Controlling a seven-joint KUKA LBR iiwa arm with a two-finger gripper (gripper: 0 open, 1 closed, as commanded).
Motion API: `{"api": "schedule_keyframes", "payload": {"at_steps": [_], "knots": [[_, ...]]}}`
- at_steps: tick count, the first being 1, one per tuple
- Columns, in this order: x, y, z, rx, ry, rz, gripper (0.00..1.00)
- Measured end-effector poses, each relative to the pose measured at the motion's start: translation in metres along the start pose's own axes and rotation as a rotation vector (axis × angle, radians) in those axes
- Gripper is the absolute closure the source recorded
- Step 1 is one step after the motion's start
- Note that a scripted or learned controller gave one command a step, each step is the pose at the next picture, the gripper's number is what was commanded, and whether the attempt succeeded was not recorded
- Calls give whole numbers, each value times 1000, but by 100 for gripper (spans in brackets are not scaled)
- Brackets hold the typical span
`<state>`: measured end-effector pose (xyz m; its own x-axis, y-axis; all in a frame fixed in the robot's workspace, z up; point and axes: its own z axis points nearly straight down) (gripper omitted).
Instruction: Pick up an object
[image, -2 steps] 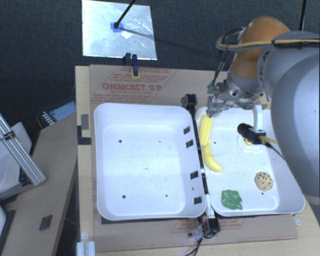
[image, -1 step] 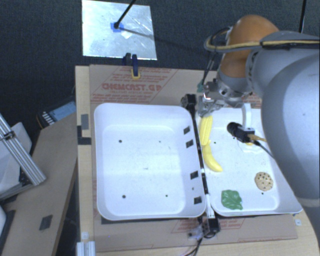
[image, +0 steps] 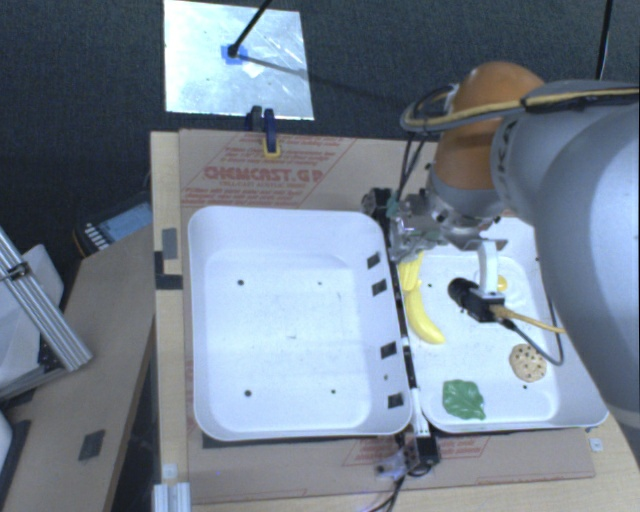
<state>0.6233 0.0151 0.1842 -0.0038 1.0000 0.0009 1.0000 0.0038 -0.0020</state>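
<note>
The left bin (image: 290, 320) lies open to reach. In the right bin (image: 560, 405), banana (image: 418, 305), cookie (image: 527, 362) and green piece (image: 463, 398) crowd the floor beside the divider.

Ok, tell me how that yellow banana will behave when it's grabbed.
The banana looks smooth and curved, so it may slip or pivot between fingers. It lies flat against the right bin's wall, so it probably won't roll, but access looks tight.

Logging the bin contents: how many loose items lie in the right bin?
3: a banana by the left wall, a cookie toward the right, and a green piece near the front. The arm may hide more.
</note>
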Motion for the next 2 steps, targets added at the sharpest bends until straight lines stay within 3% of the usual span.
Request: {"api": "schedule_keyframes", "payload": {"at_steps": [1,2], "knots": [[-1,3,-11,-6,-2,-9,100],[-8,39,-213,-25,-2,-3,100]]}}
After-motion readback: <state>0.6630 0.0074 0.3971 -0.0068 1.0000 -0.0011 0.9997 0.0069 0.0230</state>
